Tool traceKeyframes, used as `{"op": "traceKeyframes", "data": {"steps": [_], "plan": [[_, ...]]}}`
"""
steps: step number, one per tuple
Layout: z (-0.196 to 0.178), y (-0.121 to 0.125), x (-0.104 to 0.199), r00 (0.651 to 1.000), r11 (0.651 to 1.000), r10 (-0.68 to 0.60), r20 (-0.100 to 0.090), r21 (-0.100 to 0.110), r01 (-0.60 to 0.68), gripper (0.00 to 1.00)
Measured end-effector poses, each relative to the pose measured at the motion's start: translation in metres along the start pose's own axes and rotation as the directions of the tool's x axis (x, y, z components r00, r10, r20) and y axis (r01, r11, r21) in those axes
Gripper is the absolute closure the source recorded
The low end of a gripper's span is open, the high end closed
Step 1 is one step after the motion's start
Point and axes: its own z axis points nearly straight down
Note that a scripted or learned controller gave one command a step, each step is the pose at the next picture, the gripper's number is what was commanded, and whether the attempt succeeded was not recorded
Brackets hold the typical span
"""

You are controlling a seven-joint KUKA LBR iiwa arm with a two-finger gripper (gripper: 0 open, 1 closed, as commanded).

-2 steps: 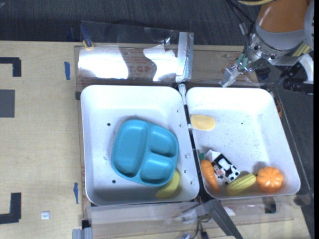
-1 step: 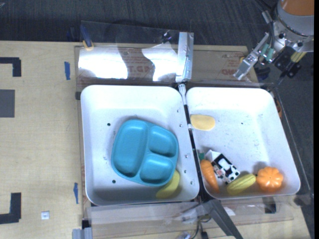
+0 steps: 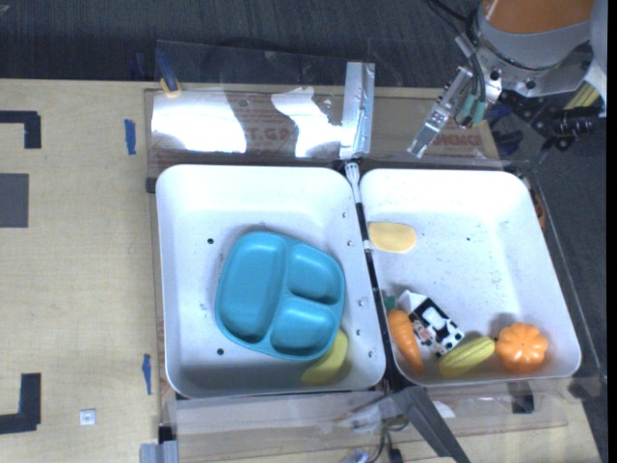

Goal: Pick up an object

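My gripper (image 3: 436,128) hangs above the bench behind the right bin (image 3: 501,210), past its far rim, with nothing in it that I can see. In the right bin lie a pale yellow oval piece (image 3: 391,236) near the far left, and along the near wall an orange carrot (image 3: 403,341), a black-and-white toy (image 3: 435,325), a yellow-green fruit (image 3: 468,355) and an orange pumpkin (image 3: 522,346). The left bin (image 3: 183,258) holds a blue divided plate (image 3: 280,297), with a yellow fruit (image 3: 332,359) partly tucked under its near right edge.
A shiny metal strip (image 3: 358,109) stands upright behind the ridge where the two bins meet. Reflective clear sheeting (image 3: 241,119) lies behind the left bin. Cables (image 3: 549,128) hang by the arm at the far right.
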Motion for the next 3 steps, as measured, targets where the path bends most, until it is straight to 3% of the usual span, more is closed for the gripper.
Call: {"op": "traceKeyframes", "data": {"steps": [1,2,3], "plan": [[0.016,0.033,0.023,0.971,0.971,-0.238,-0.002,0.001,0.238,1.00],[0.033,0.082,0.043,0.887,0.887,-0.462,0.003,-0.002,0.462,1.00],[0.018,0.113,0.067,0.740,0.740,-0.673,0.009,-0.002,0.673,1.00]]}}
